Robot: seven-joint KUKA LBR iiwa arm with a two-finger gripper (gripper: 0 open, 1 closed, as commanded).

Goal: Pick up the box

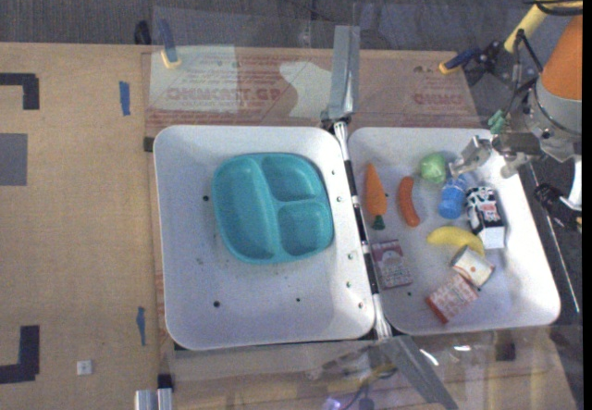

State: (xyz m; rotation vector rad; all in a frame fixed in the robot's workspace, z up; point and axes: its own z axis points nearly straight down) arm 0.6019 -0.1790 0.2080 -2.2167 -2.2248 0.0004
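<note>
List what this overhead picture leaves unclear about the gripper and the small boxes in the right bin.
- Gripper: too small and blurred in the camera view to tell its finger state.
- Arm: cut off by the right edge.
- Black-and-white carton: print too small to read.
- Pink box and red box: labels blurred, contents unknown.
- Blue item: partly overlapped by the gripper, shape unclear.
</note>
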